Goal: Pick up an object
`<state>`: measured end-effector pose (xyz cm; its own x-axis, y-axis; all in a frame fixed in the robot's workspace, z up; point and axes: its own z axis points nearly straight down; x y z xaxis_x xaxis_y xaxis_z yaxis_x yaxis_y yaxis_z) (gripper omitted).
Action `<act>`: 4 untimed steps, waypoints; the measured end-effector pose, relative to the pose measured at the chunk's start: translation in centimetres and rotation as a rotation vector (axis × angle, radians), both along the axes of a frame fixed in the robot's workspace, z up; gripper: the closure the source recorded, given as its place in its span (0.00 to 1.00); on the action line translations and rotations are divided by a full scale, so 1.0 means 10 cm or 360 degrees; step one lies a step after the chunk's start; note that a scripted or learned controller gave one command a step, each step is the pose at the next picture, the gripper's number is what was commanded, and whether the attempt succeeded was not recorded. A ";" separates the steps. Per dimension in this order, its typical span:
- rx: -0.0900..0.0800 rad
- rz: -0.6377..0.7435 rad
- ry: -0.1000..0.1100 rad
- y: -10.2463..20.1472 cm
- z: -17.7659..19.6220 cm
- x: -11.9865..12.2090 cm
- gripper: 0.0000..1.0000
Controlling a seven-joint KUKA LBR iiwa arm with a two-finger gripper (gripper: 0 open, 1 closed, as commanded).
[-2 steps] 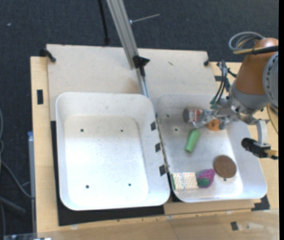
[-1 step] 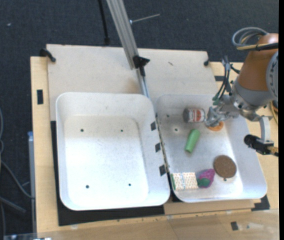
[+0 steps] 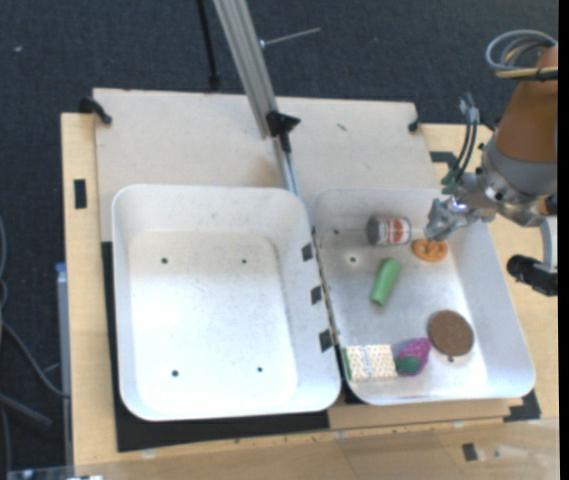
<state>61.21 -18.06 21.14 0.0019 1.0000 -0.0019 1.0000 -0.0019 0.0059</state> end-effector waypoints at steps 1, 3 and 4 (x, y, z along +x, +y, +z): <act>-0.0001 0.0005 -0.0002 -0.02 0.50 0.01 1.00; 0.0004 0.0013 0.0010 1.07 0.34 0.18 1.00; 0.0004 0.0013 0.0007 1.57 0.26 0.33 1.00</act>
